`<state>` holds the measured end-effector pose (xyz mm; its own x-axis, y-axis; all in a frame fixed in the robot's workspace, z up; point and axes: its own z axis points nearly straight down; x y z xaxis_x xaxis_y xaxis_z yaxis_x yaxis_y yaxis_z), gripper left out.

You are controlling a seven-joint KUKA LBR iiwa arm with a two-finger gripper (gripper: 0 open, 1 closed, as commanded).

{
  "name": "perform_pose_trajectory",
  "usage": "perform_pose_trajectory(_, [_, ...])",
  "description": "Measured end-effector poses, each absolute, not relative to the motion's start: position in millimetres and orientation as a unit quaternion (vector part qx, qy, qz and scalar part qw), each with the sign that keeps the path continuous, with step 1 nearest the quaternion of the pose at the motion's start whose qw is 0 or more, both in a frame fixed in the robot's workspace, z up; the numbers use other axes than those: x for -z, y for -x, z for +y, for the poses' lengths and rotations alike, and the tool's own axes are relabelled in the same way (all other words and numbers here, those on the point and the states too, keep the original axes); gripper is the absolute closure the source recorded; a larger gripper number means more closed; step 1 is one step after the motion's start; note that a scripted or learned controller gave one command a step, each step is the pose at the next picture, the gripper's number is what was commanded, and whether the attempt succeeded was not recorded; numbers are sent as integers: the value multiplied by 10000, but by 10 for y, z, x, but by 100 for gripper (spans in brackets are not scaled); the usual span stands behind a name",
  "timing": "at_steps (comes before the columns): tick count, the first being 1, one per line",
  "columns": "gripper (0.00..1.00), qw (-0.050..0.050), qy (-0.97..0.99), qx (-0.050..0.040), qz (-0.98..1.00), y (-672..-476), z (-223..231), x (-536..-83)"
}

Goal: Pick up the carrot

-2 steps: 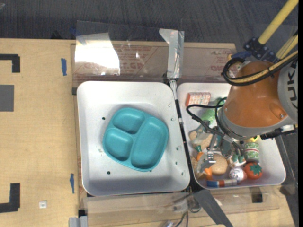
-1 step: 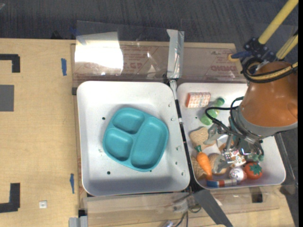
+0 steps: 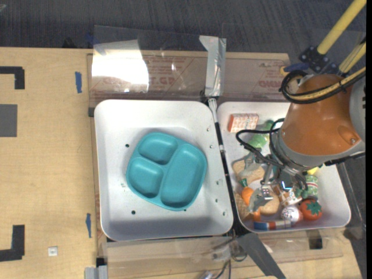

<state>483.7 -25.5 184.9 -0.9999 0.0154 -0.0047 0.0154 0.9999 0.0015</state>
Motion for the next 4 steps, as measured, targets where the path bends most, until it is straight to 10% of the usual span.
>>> perform_pose_trajectory(1, [0,41,-1488,0,9889,-4831,-898,-965])
perform_pose_trajectory(2, [100,63,-1499,5,9887,-4842,-907,-1060])
perform_pose_trajectory(4, [100,9,-4396,-7,8982,-4798,580,-1839])
